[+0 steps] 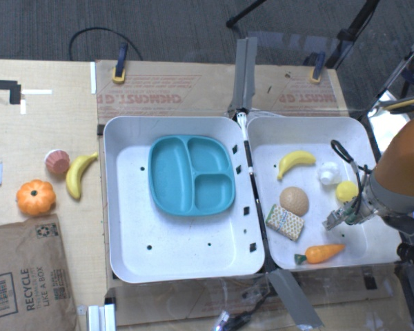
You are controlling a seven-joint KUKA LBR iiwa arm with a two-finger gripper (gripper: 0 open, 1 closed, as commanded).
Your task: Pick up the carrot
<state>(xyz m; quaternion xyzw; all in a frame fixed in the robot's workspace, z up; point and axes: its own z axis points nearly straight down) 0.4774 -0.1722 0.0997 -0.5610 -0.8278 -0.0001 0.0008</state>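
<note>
carrot (321, 253) lies along the right bin (262, 185) front edge, 6 o'clock side, tip pointing 9 | my gripper (339, 218) hovers just at the carrot's 1 o'clock, apart; grip state unreadable | bare floor at carrot's 3 o'clock | sponge (286, 221) at its 10

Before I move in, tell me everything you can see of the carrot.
The carrot is a small orange piece with a green stub at its left end, looking like smooth plastic toy food. It lies flat on the floor of the right bin, near the front edge, its length running left to right and angled slightly upward to the right. Nothing touches it; the gripper sits just above and right, apart from it.
</note>
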